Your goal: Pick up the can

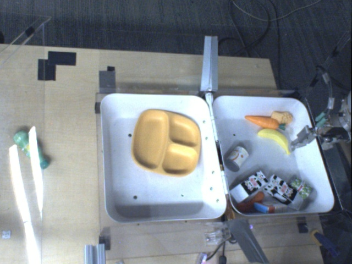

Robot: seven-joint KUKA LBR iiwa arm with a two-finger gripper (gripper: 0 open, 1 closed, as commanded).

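The can (pixel 237 155) is small and pale, with a dark mark on its label. It lies tilted in the left middle of the right bin (pixel 309 172), near the divider between the bins. My gripper (pixel 314 132) hangs over that bin's right rim, well to the right of the can and slightly above it in the view. A banana (pixel 275 139) lies between the gripper and the can.
A carrot (pixel 258 121) and a tan food piece (pixel 282 116) lie at the back of the right bin. Several patterned packets (pixel 269 187) and a red item (pixel 252 202) crowd its front. The left bin (pixel 118 191) holds a yellow compartment tray (pixel 165 142).
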